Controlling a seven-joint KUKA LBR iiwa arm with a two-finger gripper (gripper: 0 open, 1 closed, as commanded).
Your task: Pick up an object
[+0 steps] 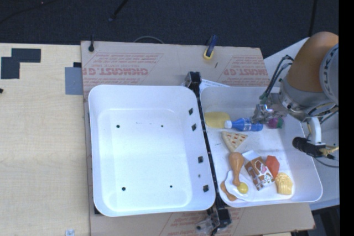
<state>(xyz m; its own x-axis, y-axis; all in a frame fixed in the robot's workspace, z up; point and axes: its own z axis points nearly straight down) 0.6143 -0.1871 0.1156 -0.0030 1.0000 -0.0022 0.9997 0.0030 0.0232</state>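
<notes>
Reaching in from the right, arm (310, 72) bent down over the right bin (301, 188), orange band up top, gripper (264, 115) low beside a purple piece (274, 122). Cannot tell how the fingers stand. Just left of the gripper, a blue bottle (245, 126), touching a yellow lemon-like toy (217, 119). Nearer the front, a waffle wedge (235, 140), drumstick (237, 164), fried egg (239, 188), fries (284, 183). Left bin (99, 119) alongside, both on cardboard (138, 66) over a pale wooden worktop (38, 146). Dark carpet behind.

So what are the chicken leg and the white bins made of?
The chicken leg looks like smooth molded plastic: toy-like, evenly colored, slightly glossy. The right bin and left bin look like thin glossy white plastic with rounded, formed rims. That's a guess from looks.
</notes>
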